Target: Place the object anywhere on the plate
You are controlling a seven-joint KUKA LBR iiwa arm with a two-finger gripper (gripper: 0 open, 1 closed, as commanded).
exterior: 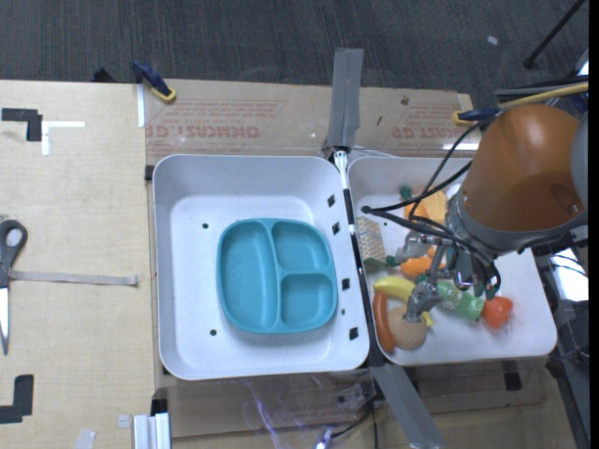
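Note:
A teal divided plate lies in the middle of the left white bin, with nothing on it. My gripper hangs low over the right bin, down among a pile of toy food. Right beside it lie a yellow banana, a round tan cookie and a green item. An orange carrot piece sits just behind it. The arm's orange band hides the back of that bin.
Other toy food in the right bin: a corn cob by the left wall, a red sausage at the front left, a red tomato to the right. Scissors lie on the bench at far left.

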